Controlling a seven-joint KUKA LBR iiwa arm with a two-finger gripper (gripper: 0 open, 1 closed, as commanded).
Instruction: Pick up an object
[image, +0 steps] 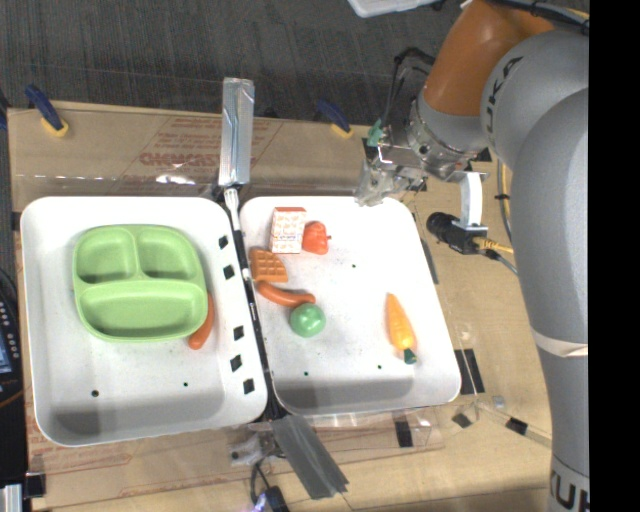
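No object is picked yet; every candidate is lying loose in the right bin (425, 300), all of them below and to the left of my gripper (385, 180) as the camera sees it. Nearest to me are the small carton (287, 229) and the red piece (316, 237) touching its side; that contact is making either one an awkward first choice, since fingers closing on one would likely nudge the other. Just beyond them the waffle (267, 266) and the sausage (285, 294) are lying close together near the bin's left wall, with the green ball (307, 320) just beside the sausage's end. The carrot (400, 326) is sitting well apart from everything, below me, so I am judging it the cleanest target.

I am hovering over the bin's far right corner, above the rim rather than over any item, which reads as a waiting or approach pose. Nothing is between my fingers; whether they are spread or closed I cannot tell from this angle.

Further left, the other bin (40, 400) is holding a green tray (140, 280) with a second sausage (202, 328) leaning on its lower right edge, well apart from me and a longer reach.
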